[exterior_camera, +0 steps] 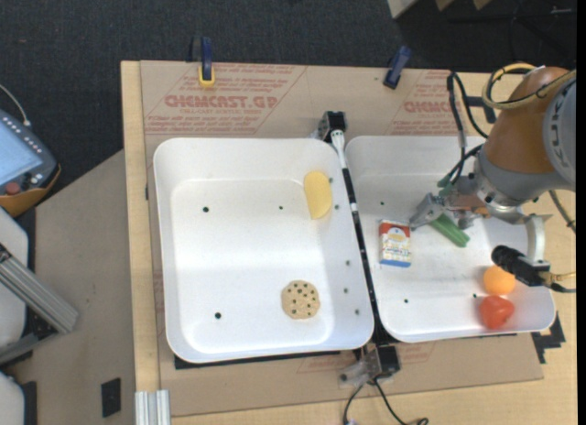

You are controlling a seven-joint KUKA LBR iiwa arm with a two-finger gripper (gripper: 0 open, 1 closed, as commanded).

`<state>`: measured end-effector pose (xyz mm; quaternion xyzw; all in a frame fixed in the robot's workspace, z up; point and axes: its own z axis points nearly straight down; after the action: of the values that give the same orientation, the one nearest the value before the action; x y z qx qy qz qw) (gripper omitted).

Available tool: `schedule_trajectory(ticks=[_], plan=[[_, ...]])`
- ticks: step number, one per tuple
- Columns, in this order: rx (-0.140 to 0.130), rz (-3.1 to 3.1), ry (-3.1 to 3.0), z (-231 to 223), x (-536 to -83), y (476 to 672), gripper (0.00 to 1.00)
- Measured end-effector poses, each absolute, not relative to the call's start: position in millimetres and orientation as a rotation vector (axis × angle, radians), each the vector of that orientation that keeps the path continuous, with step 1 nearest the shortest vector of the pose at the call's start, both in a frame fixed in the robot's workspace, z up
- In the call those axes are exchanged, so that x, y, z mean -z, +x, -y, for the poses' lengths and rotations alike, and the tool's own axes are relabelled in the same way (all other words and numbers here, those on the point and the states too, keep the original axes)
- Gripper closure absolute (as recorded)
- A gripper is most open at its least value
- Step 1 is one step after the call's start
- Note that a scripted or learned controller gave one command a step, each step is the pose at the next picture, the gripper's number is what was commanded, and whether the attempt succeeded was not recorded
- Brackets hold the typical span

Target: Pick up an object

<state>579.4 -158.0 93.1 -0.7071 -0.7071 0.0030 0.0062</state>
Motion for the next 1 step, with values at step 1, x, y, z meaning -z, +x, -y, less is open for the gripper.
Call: schedule_trajectory(ticks=[1], plan=[[0.001,2.222,-2.225,160.4,-111.1,583.8,1.0]])
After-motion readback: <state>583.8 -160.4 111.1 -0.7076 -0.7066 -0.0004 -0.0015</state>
